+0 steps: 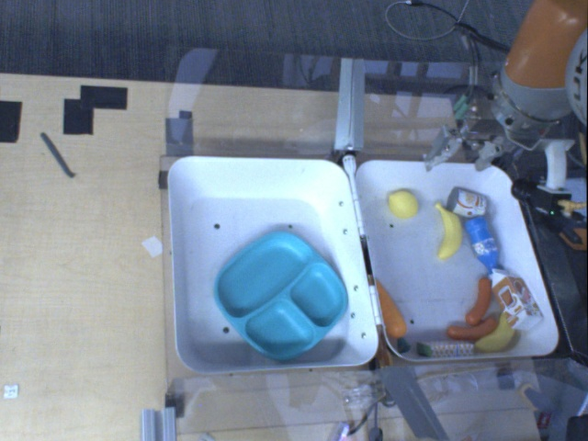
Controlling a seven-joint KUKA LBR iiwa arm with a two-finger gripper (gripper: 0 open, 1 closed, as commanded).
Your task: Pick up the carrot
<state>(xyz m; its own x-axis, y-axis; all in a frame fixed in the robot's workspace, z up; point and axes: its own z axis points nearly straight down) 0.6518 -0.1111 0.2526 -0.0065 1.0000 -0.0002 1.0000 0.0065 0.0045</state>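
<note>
Nearest you, the carrot (391,312) is lying against the left wall of the right bin (418,246), near its front corner, running roughly front to back.

Your gripper (462,150) is hanging above the back rim of that bin, well apart from the carrot, with its fingers spread and nothing between them.

Moving outward, you are looking at a lemon (402,203) just below the gripper, a banana (448,231) beside it, and a blue-and-white bottle (479,231) running toward the right wall. Two sausages (475,312) are sitting near the front right corner beside a small packet (516,299).

Your left bin (197,246) is holding a blue divided plate (281,293).
</note>
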